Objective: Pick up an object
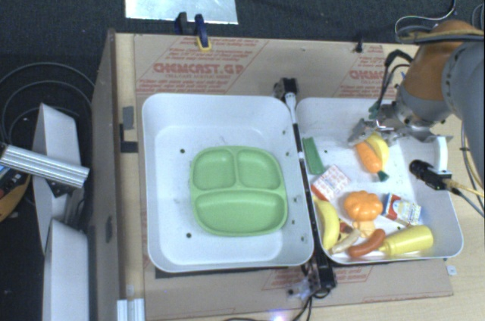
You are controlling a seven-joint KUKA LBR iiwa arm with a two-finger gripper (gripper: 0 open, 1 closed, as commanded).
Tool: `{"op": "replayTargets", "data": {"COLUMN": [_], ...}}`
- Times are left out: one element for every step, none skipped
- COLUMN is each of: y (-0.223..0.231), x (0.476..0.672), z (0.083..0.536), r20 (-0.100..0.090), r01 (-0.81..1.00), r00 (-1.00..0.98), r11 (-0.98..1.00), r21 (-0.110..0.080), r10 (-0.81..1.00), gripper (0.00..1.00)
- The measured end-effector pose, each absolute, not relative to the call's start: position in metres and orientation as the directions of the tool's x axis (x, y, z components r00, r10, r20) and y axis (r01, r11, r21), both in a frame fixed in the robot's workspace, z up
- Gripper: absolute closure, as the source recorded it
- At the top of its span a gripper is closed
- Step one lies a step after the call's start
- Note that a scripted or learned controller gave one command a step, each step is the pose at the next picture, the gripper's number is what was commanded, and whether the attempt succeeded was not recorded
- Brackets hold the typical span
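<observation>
pincer point(371, 132) is down low in the right bin point(453, 225), right over a small orange and yellow piece point(372, 154), maybe a toy carrot against something yellow, near the bin's back half. whether the pincer is released or clenched i cannot tell from up here, the metal blurs into the wrist, and nothing clearly sits in its grip, so no claim of a catch. that piece looks like the target: it lies a little apart from the crowd, with bare floor around it. the rest is packed toward the front: a banana point(327, 221), an orange pumpkin shape point(361, 205), a sausage point(367, 244), a yellow bottle point(409, 239), a red-and-white packet point(330, 181), all touching or nearly so, harder to single out. over in the left bin point(163, 130) a green divided plate point(238, 189) lies flat, well apart from the action.
</observation>
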State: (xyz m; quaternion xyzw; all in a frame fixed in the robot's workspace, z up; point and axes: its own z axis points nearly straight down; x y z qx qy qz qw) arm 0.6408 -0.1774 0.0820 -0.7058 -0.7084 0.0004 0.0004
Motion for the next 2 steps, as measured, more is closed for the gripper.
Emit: {"op": "replayTargets", "data": {"y": [-0.157, -0.158], "x": [0.609, 0.611], "z": [0.084, 0.096], "r20": [0.000, -0.001], "r01": [1.000, 1.000], "r00": [-0.001, -0.002], "r11": [0.001, 0.002], "r21": [-0.001, 0.005], "r10": [1.000, 1.000], "gripper": [0.00, 1.00]}}
